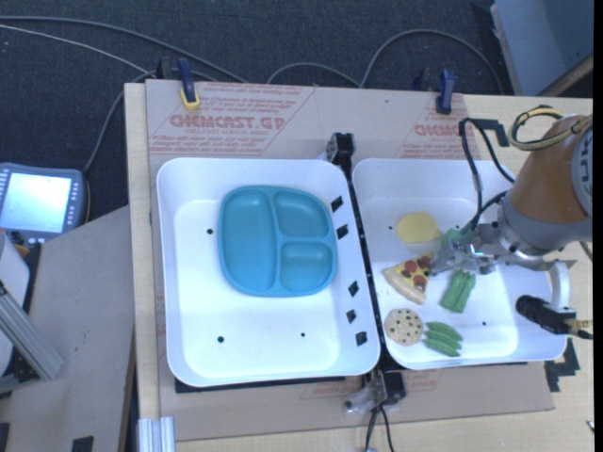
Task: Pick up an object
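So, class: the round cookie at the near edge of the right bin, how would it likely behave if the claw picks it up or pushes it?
The cookie lies flat like a thin disc, so it would probably slide rather than roll. Its low profile may leave fingers little edge to grip. It looks like a toy, so likely stiff and light, though that is a guess.

The scene is brightly and evenly lit from overhead, with a cool, slightly bluish cast. The two shallow white plastic bins point(188, 281) are near overexposed, their inner walls washing out, while the dark carpeted floor point(283, 8) stays deep and grainy. Shadows are soft and short. The turquoise divided plastic tray point(278, 241) shows mild sheen. Detail is soft overall, with small items slightly blurred.
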You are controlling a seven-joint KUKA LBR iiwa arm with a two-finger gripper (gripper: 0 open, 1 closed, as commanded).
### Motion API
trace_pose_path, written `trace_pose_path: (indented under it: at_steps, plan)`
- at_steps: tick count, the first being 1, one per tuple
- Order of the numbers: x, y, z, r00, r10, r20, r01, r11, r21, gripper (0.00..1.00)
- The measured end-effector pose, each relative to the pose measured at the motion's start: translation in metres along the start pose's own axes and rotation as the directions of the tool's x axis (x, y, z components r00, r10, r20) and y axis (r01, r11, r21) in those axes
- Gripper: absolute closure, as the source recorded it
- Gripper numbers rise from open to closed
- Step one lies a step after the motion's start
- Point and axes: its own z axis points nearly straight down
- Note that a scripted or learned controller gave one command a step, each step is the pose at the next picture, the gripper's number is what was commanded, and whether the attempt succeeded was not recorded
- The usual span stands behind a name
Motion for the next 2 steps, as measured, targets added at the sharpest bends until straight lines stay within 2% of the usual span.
trace_pose_path:
  at_steps: [1, 2]
  plan:
    - [0.000, 0.001, -0.011, 1.000, 0.000, 0.000, 0.000, 1.000, -0.002, 1.00]
    - [0.003, 0.000, -0.055, 1.000, -0.001, 0.002, 0.001, 1.000, -0.007, 1.00]
